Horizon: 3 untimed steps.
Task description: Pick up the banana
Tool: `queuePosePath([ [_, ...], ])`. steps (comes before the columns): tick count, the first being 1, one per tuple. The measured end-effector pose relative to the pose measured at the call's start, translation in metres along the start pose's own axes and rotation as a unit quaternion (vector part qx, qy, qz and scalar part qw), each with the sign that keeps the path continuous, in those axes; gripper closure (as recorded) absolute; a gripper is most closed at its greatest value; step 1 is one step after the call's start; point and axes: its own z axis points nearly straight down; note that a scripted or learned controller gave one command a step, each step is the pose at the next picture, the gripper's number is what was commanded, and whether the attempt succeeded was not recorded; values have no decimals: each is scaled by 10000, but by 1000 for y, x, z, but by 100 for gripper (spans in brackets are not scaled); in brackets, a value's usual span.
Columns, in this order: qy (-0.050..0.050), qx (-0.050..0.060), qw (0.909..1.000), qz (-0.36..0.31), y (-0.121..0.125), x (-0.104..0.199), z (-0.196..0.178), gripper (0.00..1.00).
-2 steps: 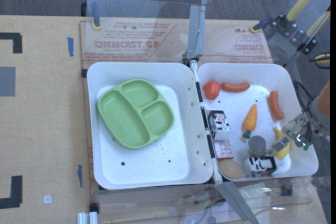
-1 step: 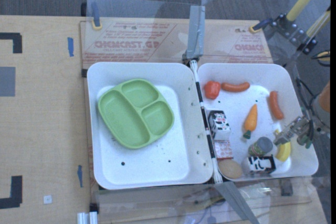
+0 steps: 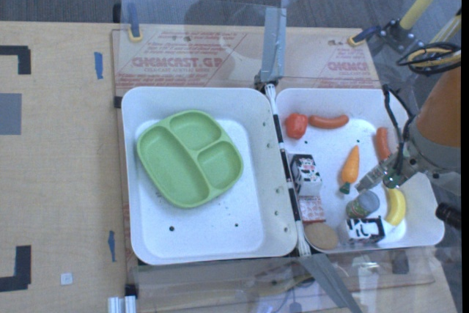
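Grey carpet lies beyond a wooden counter (image 3: 58, 157) that carries two white bins side by side. On the left, the left bin (image 3: 242, 231) holds a green divided plate (image 3: 189, 157). Across the divider, the right bin (image 3: 419, 231) holds a tomato (image 3: 296, 125) and a sausage (image 3: 328, 121) at its far side, a small carton (image 3: 306, 174) by the divider, and a carrot (image 3: 351, 165) in the middle. Further right, the banana (image 3: 396, 206) lies near the bin's near right corner, free on the floor. Just above its far end hangs the hand (image 3: 393, 177); I cannot tell how far it is open. Nothing shows between its tips.
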Motion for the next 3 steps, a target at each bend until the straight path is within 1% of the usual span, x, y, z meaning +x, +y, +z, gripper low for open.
queuePosePath([
  [1,-15,-12,9900,-1414,-24,-44,69,100],
  [2,-27,-23,10000,84,18,-63,100,100],
  [3,-6,1,10000,14,67,-135,102,100],
])
